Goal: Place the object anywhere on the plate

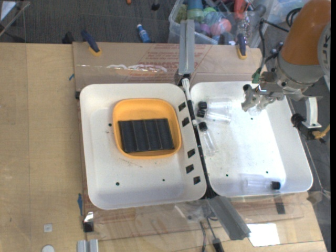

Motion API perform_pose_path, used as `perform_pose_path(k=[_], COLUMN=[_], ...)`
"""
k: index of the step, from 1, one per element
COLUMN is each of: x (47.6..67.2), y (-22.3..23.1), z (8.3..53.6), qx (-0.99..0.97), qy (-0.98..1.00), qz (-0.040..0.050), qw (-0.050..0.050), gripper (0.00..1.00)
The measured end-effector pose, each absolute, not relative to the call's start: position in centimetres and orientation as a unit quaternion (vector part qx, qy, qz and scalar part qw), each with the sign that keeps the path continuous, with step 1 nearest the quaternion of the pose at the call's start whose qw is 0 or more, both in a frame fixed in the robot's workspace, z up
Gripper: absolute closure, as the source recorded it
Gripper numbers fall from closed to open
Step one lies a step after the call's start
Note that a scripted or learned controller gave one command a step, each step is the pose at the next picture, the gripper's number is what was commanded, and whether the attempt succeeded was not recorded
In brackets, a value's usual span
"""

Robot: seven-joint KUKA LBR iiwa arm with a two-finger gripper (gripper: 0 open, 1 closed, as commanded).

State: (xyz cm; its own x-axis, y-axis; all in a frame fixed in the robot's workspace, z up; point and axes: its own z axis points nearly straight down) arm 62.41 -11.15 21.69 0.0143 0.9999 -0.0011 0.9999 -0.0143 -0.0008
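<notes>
Dark ribbed rectangular object (146, 135) lies flat inside the orange plate (121, 112), roughly centred, its long side running left to right, covering most of the plate's floor. Plate sits in the left white bin (100, 182), toward that bin's upper middle, apart from the bin walls. Right white bin (247, 156) lies just beside it, a dark divider strip (191, 140) between the two. In the right bin: several clear, dark-capped tubes (215, 111) near its upper left, another clear piece with a dark end (262, 183) near its lower right corner. End effector (252, 101) hangs over the right bin's upper part, well apart from plate and object; cannot tell whether it is parted or closed, nothing seen between. Orange-banded arm (310, 30) enters from the right. Both bins rest on the wooden tabletop (37, 140). A clear tub of coloured toys (220, 9) stands beyond the bins.
</notes>
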Motion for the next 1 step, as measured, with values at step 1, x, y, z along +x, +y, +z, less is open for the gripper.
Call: perform_pose_path(k=[1], x=[63.97], y=[-6.73], z=[21.13], qx=[0.614], qy=[0.789], qz=[0.0007], qw=[0.001], gripper=[1.0])
